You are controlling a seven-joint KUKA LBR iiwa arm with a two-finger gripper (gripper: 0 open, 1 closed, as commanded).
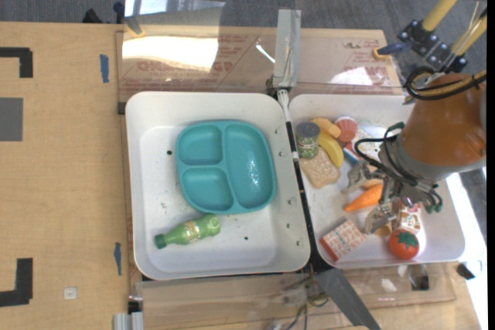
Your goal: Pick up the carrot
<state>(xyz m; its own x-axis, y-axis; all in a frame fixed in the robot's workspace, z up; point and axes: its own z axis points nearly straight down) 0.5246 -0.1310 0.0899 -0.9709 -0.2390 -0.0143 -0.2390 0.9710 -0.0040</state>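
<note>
The carrot (pixel 360 202), small and orange, lies in the middle of the right bin (pixel 452 243), pointing to the lower left. My gripper (pixel 369 201) hangs over it from the right, below the orange wrist band. One metal finger (pixel 358 179) stands just above the carrot and the other sits just below it near the bin's front, so the carrot lies in the gap between them. The fingers are spread wider than the carrot and look open. The carrot's right end is hidden under the gripper body.
Crowding the carrot in the right bin are a banana (pixel 331 143), a small jar (pixel 308 139), a cracker (pixel 320 171), a red-and-white box (pixel 344 238), a small carton (pixel 408 219) and a tomato (pixel 403 244). The left bin holds a teal divided plate (pixel 227 166) and a green bottle (pixel 188 231).
</note>
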